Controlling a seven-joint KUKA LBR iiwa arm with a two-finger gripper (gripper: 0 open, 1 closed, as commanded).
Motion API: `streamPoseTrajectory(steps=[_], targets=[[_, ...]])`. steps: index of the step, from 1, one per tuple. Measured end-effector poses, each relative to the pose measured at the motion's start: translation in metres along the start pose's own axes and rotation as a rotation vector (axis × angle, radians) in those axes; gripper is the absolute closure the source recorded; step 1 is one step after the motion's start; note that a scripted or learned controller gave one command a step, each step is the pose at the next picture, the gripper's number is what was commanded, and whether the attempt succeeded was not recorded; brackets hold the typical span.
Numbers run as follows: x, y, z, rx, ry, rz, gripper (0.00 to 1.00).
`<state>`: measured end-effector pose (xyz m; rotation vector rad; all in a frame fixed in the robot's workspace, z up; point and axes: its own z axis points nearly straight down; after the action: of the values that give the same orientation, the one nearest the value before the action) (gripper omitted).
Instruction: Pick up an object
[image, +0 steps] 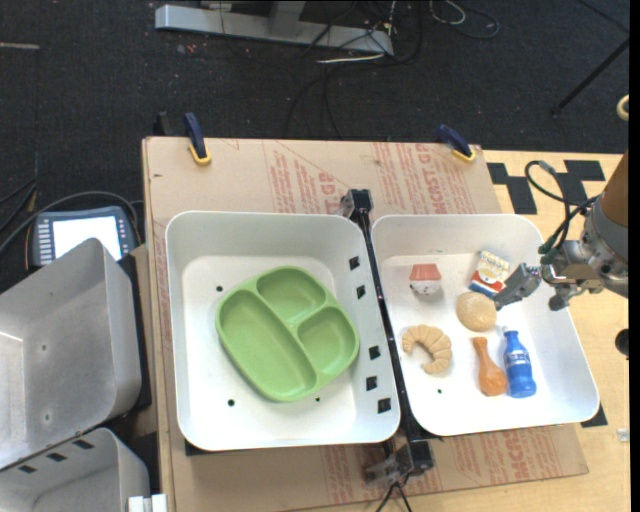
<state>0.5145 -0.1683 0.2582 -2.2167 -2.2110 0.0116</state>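
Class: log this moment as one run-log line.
tool: over right white bin | nearest: round tan bun | grasp: none seen

Even, bright overhead light — soft shadows, slight glare on white bins (190, 300), sharp focus.

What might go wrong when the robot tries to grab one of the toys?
The toys in the right bin lie close together. The gripper hangs near the round bread roll, and the fries box sits right next to it, so it might bump one while reaching for the other. The roll looks smooth and rounded, so it may slip out. The blue bottle and the drumstick lie side by side, so the robot might knock both.
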Motion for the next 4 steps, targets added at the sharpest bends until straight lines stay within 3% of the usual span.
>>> streamPoseTrajectory(steps=[1, 4], targets=[[0.001, 0.002, -0.006, -0.012, -0.003, -0.004, 0.00], [0.000, 0.011, 0.169, -0.009, -0.001, -0.001, 0.00]])
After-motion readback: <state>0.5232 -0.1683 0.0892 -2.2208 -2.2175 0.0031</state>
